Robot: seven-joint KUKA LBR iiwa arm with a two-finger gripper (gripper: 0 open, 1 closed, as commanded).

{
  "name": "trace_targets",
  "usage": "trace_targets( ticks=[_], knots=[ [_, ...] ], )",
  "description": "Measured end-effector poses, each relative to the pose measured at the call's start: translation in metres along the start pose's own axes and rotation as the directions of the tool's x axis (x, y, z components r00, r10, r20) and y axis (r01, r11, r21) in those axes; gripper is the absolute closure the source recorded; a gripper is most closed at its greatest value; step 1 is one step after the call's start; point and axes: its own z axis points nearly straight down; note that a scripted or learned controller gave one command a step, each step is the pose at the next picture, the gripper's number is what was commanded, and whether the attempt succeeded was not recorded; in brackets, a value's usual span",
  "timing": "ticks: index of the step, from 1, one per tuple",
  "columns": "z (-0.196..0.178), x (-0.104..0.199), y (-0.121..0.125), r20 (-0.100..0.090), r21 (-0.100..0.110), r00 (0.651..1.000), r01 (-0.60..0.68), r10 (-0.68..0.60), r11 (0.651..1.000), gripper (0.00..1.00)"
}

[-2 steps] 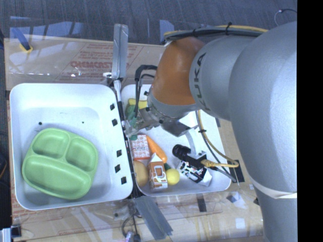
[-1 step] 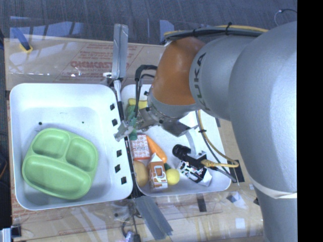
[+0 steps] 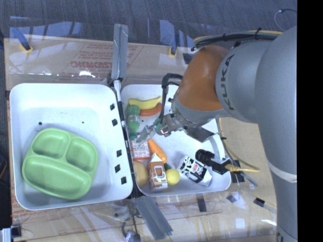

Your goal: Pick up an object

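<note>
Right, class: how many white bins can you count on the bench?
2. The left bin holds a green tray. The right bin holds the small items, and the arm covers part of it.

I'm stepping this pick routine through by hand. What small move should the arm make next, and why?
Probably a short descent. The gripper hangs in the right bin above the crowded left side, close to the carrot and the green bottle, with nothing visibly between its fingers. Lowering onto one of them looks like the next step.
</note>
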Motion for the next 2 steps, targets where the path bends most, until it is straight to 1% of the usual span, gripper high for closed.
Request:
trace_targets(
  ticks=[1, 2],
  knots=[
    [0.001, -0.031, -0.063, 0.0, -0.002, 1.0, 0.015, -0.015, 1.0, 0.0],
    [0.101, -0.036, -0.039, -0.001, -0.002, 0.999, -0.049, 0.049, 0.999, 0.0]
  ],
)
